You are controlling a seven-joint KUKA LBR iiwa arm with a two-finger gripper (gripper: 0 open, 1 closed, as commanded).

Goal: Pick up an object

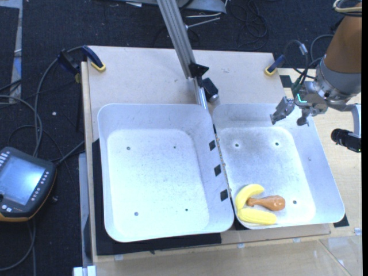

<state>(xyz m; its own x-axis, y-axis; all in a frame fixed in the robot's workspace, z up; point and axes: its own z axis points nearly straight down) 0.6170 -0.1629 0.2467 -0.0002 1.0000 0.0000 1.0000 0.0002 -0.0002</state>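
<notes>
While the arm (343, 50) reaches in from the right, the gripper (292, 113) is seen above the right bin's (322, 171) far edge, fingers apart, nothing clamped; a banana (250, 194) and chicken drumstick (270, 202) are found touching at the near edge

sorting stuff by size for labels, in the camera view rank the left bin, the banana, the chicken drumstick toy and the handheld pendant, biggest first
1. left bin
2. handheld pendant, though it is cut off at the view's edge
3. banana
4. drumstick toy

The banana and drumstick look close; the drumstick hides part of the banana.
</notes>
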